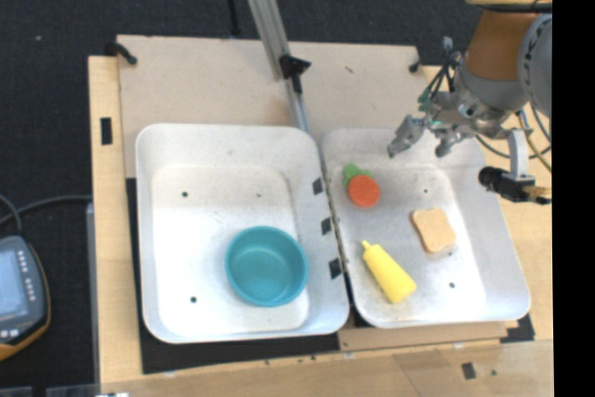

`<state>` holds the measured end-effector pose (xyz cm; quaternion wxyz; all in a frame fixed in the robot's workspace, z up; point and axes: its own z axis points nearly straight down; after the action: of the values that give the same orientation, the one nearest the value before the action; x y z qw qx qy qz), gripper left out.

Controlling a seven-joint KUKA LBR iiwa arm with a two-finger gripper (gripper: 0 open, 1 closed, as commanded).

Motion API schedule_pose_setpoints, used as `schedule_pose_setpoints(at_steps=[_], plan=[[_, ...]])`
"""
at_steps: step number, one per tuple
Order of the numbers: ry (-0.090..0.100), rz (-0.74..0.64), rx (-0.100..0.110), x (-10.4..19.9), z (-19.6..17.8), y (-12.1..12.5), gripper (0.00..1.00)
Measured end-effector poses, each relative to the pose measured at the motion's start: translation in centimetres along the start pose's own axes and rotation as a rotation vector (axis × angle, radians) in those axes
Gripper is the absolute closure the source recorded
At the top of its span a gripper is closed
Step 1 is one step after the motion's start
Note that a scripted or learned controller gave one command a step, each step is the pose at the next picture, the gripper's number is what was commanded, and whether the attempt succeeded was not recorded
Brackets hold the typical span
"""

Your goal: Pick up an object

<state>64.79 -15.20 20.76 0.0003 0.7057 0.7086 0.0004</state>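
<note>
The right bin (483, 288) holds three things: an orange toy carrot with a green top (362, 188) near its back left, a tan slice of bread (434, 230) in the middle, and a yellow mustard bottle (387, 271) lying toward the front left. My gripper (426, 138) hangs above the back edge of this bin, to the right of and behind the carrot. Its two fingers are spread apart with nothing between them.
A teal bowl (266, 266) sits in the left bin (186, 200) toward the front. A slanted metal post (265, 5) rises behind the seam between the bins. A handheld pendant (19, 293) lies at the far left, off the bench.
</note>
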Motion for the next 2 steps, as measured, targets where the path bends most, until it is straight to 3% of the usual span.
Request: schedule_pose_setpoints(at_steps=[1, 2], plan=[[-0.001, 0.000, 0.000, 0.0, 0.0, 0.0, 0.00], [-0.003, 0.004, 0.000, -0.6, 5.7, -0.5, 0.00]])
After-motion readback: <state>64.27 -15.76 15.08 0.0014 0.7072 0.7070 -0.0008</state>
